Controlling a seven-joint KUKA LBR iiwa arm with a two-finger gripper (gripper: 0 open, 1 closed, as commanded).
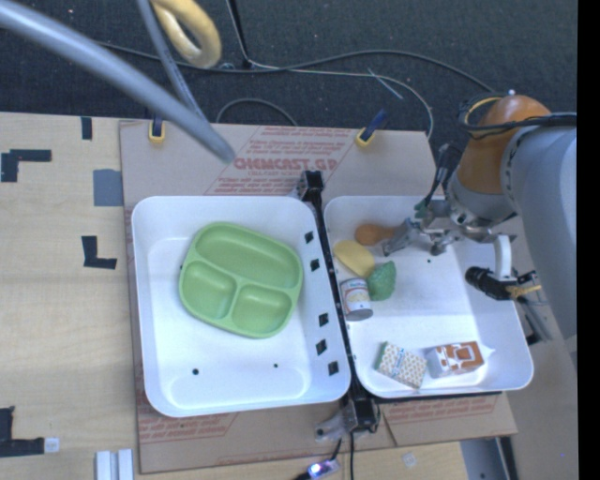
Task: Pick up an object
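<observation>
The grey arm comes in from the right with its orange band bent over the far corner of the right bin. The wrist leans leftward and down, so the tool sits low over the bin's upper part, pointed toward the small pile of objects by the divider. I cannot tell from here whether it is spread or pressed together, and nothing can be seen pinched in it.

The right bin holds the candidates for picking. An orange-brown piece lies just beside the tool's tip. Next to it, toward the divider, is a pale yellow object, with a green crinkled item touching its lower edge. A small can lies on its side just below those, against the divider. Toward the near rim are a patterned packet and an orange-and-white box, side by side and well apart from the tool.

The left bin carries a green divided plate, resting flat near its centre.

Both bins sit on a cardboard sheet laid over the wooden worktop. A grey pole slants across the upper left, a yellow loop hangs near it, and black cables trail behind the bins.
</observation>
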